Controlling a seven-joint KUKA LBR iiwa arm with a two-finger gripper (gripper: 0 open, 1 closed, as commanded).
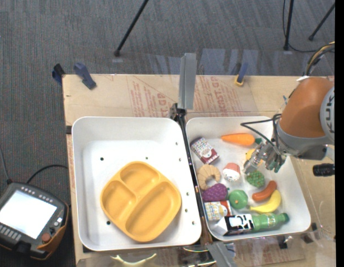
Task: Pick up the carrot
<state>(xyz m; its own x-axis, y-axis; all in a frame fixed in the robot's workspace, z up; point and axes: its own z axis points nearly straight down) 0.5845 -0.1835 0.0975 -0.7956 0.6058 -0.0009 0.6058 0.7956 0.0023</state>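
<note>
Camera view from above: the carrot [237, 139] lies on its side near the far wall of the right bin [303, 196], long axis left-right, thick end toward the right. Just beside it, the gripper [265, 159] hovers, fingers apart, gripping nothing.

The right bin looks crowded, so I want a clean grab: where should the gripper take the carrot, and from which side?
Grip the carrot across its thick middle, coming straight down from above. It lies flat, pointing left-right, with bare bin floor on both long sides, so the fingers fit there. The gripper hovers just right of and below it.
</note>
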